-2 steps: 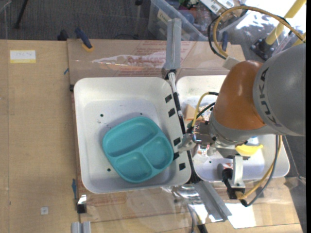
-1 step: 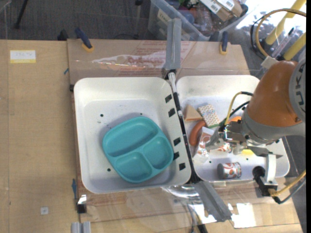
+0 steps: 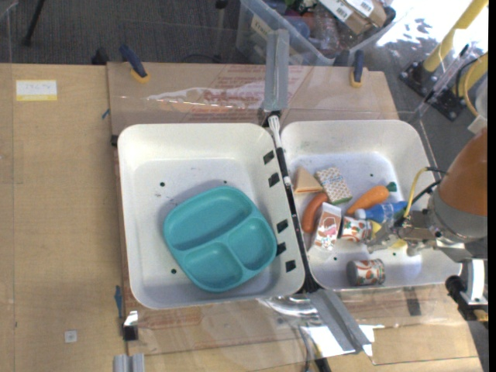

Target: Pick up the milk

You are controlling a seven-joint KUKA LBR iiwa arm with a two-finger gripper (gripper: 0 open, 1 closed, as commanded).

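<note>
White plastic made up both bins: the left bin [image 3: 139,208] held a teal tray [image 3: 219,239] with three compartments, lying flat and a little askew, while the right bin [image 3: 349,134] held the clutter of toy food. The milk [image 3: 328,227], a small carton with a red-and-white printed face, lay tipped on its side near the bin's middle, just right of the black divider [image 3: 280,192] between the bins. An orange sausage-like piece [image 3: 313,210] lay touching its upper left edge, and a small printed pack [image 3: 356,229] pressed against its right side. A carrot [image 3: 369,198] sat above that, a patterned box [image 3: 335,183] and a tan wedge [image 3: 307,180] further up, and a can [image 3: 366,270] lay on its side alone toward the near wall.

The arm [image 3: 469,184] reached in from the right, its gripper [image 3: 391,235] low over the bin floor, near the small pack and a blue item [image 3: 390,210], apart from the milk. Whether the fingers were open or closed could not be told; nothing could be seen between them.

Judged from this, the pick was not yet done. The milk was hemmed in on two sides, so a clean grasp would likely need the fingers to straddle its narrow width from above; coming in from the right risked catching the pack instead. Lying flat, the carton offered little height to grip.
</note>
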